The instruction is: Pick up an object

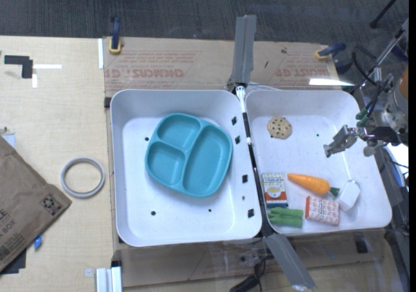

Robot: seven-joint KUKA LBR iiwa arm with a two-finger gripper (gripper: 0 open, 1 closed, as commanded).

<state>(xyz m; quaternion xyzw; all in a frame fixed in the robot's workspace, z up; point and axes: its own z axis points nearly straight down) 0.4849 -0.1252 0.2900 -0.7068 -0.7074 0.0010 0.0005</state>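
Observation:
The right bin (364, 105) holds a chocolate-chip cookie (279, 127) near its back left. Along its front lie an orange carrot (310, 184), a small juice carton (273, 188), a green bean pod (286, 217), a red-patterned packet (322, 210) and a white block (349, 194). My gripper (354, 143) hangs over the right side of this bin, above and behind the white block. It is open, with nothing between its fingers (336, 144). It touches none of the objects.
A blue divided plate (188, 154) lies in the left bin (123, 173). A tape ring (82, 176) and a brown cardboard box (23, 209) sit on the bench to the left. Clamps and cables stand behind and to the right of the bins.

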